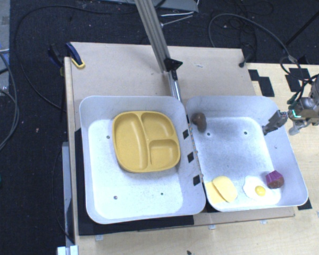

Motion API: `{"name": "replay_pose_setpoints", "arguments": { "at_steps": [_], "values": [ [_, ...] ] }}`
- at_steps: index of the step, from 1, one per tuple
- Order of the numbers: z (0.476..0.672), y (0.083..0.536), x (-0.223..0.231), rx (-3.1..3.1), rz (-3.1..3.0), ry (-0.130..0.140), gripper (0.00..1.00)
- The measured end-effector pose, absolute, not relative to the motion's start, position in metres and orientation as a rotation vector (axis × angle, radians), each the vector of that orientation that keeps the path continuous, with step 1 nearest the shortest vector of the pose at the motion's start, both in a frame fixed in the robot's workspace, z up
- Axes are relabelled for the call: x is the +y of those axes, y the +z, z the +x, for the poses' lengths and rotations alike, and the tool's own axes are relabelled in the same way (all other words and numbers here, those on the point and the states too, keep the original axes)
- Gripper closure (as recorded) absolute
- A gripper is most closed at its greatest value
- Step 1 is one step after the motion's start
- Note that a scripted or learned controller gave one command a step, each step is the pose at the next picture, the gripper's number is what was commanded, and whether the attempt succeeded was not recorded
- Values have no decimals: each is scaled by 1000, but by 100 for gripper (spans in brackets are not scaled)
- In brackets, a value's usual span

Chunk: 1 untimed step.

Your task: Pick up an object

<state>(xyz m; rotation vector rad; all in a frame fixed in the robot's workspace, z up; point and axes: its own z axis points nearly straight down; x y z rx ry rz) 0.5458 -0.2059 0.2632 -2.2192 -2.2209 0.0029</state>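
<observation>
Two white bins sit side by side on your bench, and the gripper (280,121) hangs at the far right, above the right bin's (239,142) upper right rim. You can see a dark finger slanting down and left toward the bin wall, with the grey wrist and a small green light behind it — but whether the claw is spread or closed, you cannot tell from this angle. Nothing shows between its tips, and it touches none of the objects.

Look at the right bin for your candidates. A small brown object (200,121) lies in the upper left corner, close to the divider between the bins and well apart from the gripper. Along the near edge lie three more: a yellow piece (222,189) at the lower left, a toy fried egg (257,188) just beside it to the right, and a purple object (275,179) touching or nearly touching the egg's right side. The purple one is nearest the arm's side.

Your left bin (101,195) holds a yellow divided plate (147,141), lying flat in its upper half. A metal pole (154,31) slants down from the top to where the two bins meet.
</observation>
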Motion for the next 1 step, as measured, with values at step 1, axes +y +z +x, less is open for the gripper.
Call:
{"name": "replay_pose_setpoints", "arguments": {
  "at_steps": [1],
  "values": [
    [547,264,-206,-2223,-2220,1,0]
  ]
}}
